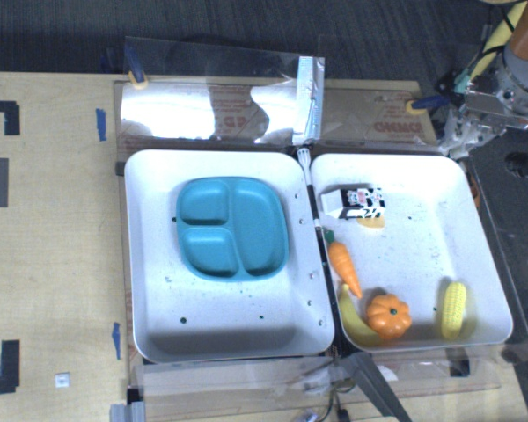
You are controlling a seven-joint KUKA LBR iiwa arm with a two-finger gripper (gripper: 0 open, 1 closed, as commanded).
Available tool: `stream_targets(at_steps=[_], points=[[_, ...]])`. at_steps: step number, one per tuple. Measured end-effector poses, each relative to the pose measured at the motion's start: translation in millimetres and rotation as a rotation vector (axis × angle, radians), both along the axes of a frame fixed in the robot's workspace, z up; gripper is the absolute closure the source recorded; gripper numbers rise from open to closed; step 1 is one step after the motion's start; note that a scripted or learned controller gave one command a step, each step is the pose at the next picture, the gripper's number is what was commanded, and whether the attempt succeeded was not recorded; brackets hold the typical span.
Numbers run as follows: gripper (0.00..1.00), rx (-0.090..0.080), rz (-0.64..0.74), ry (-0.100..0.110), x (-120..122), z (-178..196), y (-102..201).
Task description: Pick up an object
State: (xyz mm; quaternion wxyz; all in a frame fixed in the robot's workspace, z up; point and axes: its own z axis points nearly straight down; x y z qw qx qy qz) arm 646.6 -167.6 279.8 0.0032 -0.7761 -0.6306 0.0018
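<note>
Beside the pumpkin (pixel 388 316) in rt bin (pixel 422 192): carrot (pixel 344 269), banana (pixel 352 320), corn (pixel 453 309); gripper (pixel 480 121) well beyond bin's far corner, fingers' state can't tell.

Before me, a blue divided plate (pixel 232 227) in the left white bin (pixel 150 306), clear sheet (pixel 220 95) behind.

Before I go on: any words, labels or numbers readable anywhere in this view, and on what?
None can be read for certain.
Cardboard behind the bins: red print, too blurred to read.
Clear sheet behind the left bin: red print in the glare, unreadable.
Black-and-white toy in the right bin: dark patches, no legible text.
</note>
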Motion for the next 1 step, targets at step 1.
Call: stream_targets(at_steps=[1], points=[[1.00, -0.003, 0.197, -0.009, 20.9, -9.1, 24.0]])
